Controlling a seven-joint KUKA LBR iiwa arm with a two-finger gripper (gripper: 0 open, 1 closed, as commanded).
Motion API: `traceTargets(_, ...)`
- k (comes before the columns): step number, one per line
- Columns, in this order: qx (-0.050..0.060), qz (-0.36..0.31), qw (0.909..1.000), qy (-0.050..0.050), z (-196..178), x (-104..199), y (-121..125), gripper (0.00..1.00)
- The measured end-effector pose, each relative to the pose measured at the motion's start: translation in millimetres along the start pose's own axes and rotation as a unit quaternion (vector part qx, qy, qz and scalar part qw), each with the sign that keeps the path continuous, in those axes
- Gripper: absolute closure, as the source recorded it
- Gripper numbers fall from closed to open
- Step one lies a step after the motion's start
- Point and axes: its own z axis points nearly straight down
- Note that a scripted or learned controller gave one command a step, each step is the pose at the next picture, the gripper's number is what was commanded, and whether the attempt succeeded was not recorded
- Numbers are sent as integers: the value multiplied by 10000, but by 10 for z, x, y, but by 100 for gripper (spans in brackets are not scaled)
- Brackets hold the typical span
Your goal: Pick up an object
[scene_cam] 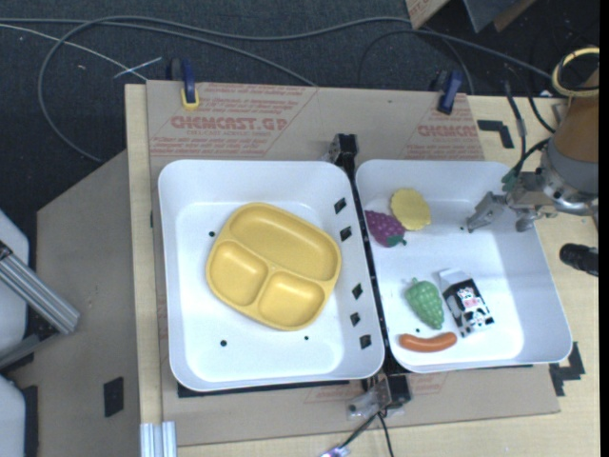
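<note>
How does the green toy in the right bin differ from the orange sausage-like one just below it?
The green toy is stubby, bumpy and oval; the orange sausage is thin, smooth and slightly curved. The green toy runs up and down the bin, the orange sausage runs across it, nearer the front wall. The green toy lies beside the small black-and-white carton; the orange sausage lies below both. Both rest flat in the right bin, away from the gripper.

Right bin (533, 284) mid floor open betw. gripper (495, 209) and toys; yellow tray (274, 266) fills left bin's (181, 284) middle.
</note>
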Motion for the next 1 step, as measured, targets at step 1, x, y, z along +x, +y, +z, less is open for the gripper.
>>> traceTargets(1,-32,-2,10000,-7,-145,-2,14,100)
